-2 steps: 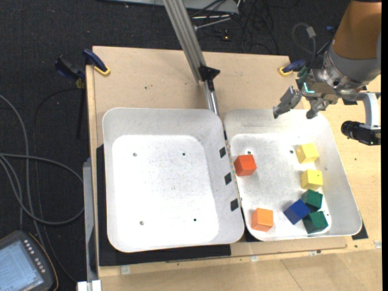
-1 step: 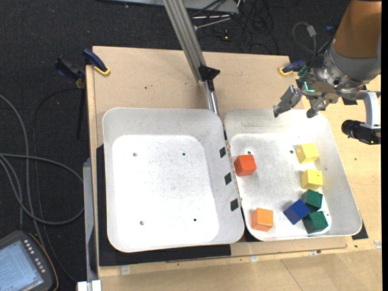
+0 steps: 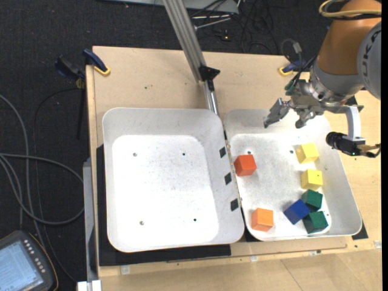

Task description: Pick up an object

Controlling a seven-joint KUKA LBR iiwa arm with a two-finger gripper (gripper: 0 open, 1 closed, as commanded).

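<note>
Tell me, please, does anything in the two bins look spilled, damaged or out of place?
Nothing stands out. The blocks all lie inside the right bin, none spilled, and the gripper hangs open above its far edge, holding nothing.

Block count: two orange blocks (image 3: pixel 245 165) (image 3: pixel 262 219), two yellow blocks (image 3: pixel 308 152) (image 3: pixel 313 178), two green blocks (image 3: pixel 313 198) (image 3: pixel 316 222), one blue block (image 3: pixel 296 211). Two white bins (image 3: pixel 121 126) (image 3: pixel 345 214).

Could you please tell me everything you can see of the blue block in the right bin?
The blue block is a small cube of plain, matte, solid colour, possibly painted wood. It rests on the floor of the right bin near its front right corner, turned at an angle to the walls. A green block sits against its upper right, another green block close on its right. The gripper hovers far off.
</note>
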